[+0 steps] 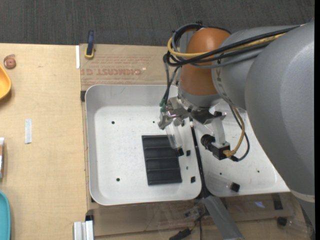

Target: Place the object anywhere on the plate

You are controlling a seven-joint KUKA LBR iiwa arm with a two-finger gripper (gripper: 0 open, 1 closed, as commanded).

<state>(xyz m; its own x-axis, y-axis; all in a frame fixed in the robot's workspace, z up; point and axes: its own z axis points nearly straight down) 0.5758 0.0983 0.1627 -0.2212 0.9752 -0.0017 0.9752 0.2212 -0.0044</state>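
**Black ridged slab in the left bin, pincer at its upper right corner**

A flat black rectangular slab with crosswise ridges [161, 160] lies on the floor of the left shallow white bin [107, 134], right of the bin's middle and near its right wall. It lies flat, its long side running from the far wall toward the near one.

The pincer [175, 140] hangs just over the slab's upper right corner, at the end of the grey arm with the orange band [202, 64] that reaches in from the right. Its pale, translucent tips blur against the white floor, so I cannot tell how far apart they stand, nor whether they touch the slab. Nothing is seen between them.

Yellow and black cables [240, 134] loop round the wrist and down its right side. The right shallow white bin [250, 176] touches the left one along a dark seam; a small dark piece [234, 187] sits near its front edge.

The bins rest on a sheet of brown cardboard with red print [120, 66] on the pale wooden table [45, 159]. At the table's left edge show part of an orange-yellow curved object [4, 86] and part of a teal rounded object [4, 216]. A small blue clamp [90, 43] stands at the cardboard's far left corner.
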